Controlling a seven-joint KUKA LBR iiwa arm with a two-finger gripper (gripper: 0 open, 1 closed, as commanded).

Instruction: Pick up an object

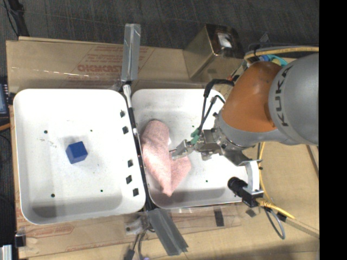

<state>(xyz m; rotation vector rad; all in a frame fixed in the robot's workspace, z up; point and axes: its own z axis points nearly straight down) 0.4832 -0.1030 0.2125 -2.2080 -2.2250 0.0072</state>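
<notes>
The gripper (180,150) sat at the pink cloth's (160,155) three o'clock edge, touching it (open or closed, I couldn't tell). A blue cube (77,151) lay in the left bin (32,107).

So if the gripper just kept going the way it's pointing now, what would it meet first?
The gripper points toward the view's left, with its tip at the pink cloth in the right bin. The cloth would probably come first, though the tip's height above it is unclear.

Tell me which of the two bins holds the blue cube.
The left bin, the one farther from the arm. The blue cube sits alone on its floor. The right bin holds a pink cloth, with the gripper at the cloth's right edge.
</notes>
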